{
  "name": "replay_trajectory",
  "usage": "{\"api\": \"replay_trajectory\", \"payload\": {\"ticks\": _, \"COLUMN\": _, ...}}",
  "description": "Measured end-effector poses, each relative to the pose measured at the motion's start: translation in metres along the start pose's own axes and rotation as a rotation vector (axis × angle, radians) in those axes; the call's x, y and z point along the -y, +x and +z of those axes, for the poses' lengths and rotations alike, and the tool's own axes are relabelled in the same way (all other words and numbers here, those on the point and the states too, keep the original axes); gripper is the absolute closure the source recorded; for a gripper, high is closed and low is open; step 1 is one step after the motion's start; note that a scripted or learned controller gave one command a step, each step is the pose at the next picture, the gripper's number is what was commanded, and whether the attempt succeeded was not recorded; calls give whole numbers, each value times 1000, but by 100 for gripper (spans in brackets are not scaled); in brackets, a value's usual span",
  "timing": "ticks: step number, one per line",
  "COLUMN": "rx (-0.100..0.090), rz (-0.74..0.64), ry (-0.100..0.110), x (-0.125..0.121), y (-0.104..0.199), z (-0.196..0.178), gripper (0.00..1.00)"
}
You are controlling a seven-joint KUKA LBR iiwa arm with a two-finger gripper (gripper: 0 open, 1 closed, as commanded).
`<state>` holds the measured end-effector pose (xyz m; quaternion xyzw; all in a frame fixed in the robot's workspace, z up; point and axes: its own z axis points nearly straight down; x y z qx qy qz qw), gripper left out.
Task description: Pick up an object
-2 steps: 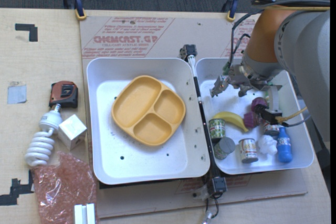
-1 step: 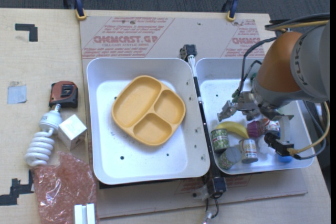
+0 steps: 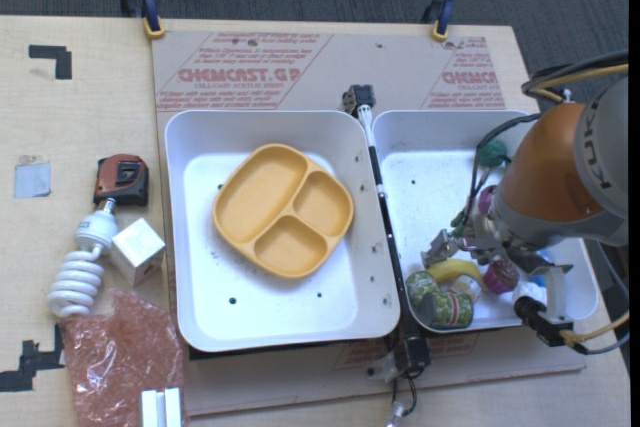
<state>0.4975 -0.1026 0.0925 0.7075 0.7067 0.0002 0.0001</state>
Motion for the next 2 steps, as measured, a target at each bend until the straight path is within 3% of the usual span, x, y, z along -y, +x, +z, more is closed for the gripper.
{"api": "replay_trajectory", "payload": {"ticks": 1, "rx": 0, "rz": 2, "ry": -3, "x": -2, "y": 0, "z": -10, "gripper": 100}}
{"api": "replay_trajectory", "payload": {"ticks": 2, "rx": 1, "rz": -1, "ry": -1, "x": -41, "y": 8, "z": -9, "gripper": 100}}
